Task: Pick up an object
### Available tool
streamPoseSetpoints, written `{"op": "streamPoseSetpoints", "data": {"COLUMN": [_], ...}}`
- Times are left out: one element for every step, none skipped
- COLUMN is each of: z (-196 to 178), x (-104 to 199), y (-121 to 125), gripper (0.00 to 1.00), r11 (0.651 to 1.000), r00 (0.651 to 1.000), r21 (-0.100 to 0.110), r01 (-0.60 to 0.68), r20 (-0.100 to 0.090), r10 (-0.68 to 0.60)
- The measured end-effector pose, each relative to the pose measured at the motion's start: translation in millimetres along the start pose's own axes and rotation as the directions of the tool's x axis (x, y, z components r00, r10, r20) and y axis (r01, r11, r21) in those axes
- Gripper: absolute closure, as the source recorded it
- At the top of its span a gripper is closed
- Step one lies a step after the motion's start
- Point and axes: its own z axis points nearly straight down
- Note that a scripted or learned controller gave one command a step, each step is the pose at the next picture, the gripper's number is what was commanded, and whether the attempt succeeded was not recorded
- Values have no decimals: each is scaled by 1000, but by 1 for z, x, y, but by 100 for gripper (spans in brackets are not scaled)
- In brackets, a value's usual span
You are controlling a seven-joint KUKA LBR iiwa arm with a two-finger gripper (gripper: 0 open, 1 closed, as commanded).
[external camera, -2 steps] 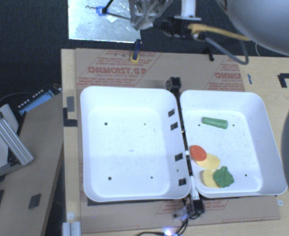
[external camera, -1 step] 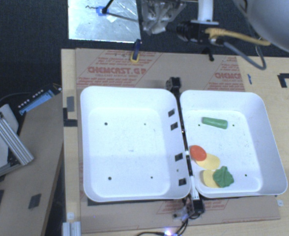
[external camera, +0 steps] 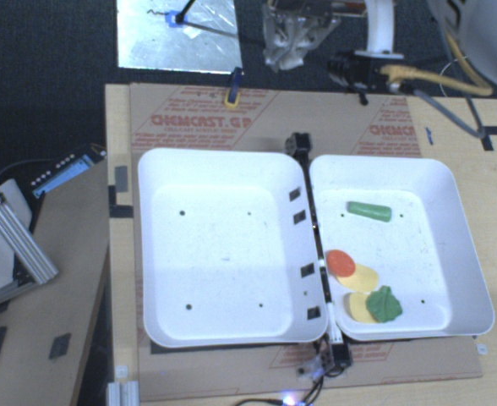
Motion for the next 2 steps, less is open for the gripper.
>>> {"op": "streamPoseSetpoints", "data": {"z": [0,0], "x": [-24,-52], "y": [-12,-11], "gripper": [100,100], "r11": [1000,1000], "r00": [1000,1000], "r21": [0,-1], "r01": [0,-1], "r20": [0,0], "r10": [0,1]}}
